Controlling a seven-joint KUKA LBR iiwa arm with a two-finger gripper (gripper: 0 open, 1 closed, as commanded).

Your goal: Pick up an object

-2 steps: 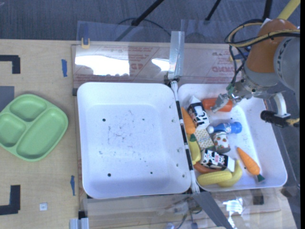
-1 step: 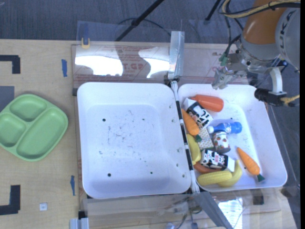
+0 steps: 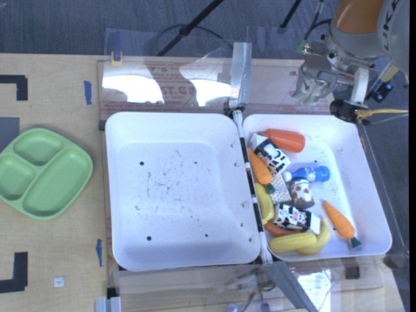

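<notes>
The left bin point(image 3: 130, 135) offers open floor, while toys point(image 3: 289, 194) crowd the right bin point(image 3: 374, 194).

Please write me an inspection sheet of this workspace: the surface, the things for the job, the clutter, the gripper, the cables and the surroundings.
Surface: light wooden bench bearing two shallow white plastic bins, left bin and right bin, side by side.
Job's things: all in the right bin: a long orange carrot with a green tip, a yellow banana, a blue bottle lying down, an orange-red oblong toy, small black-and-white cartons.
Clutter: green divided plastic plate on the bench, left of the bins.
Gripper: two-finger gripper above the far edge of the right bin, holding nothing seen.
Cables: yellow cable beside the wrist.
Surroundings: grey carpet floor; blue tape marks.
</notes>
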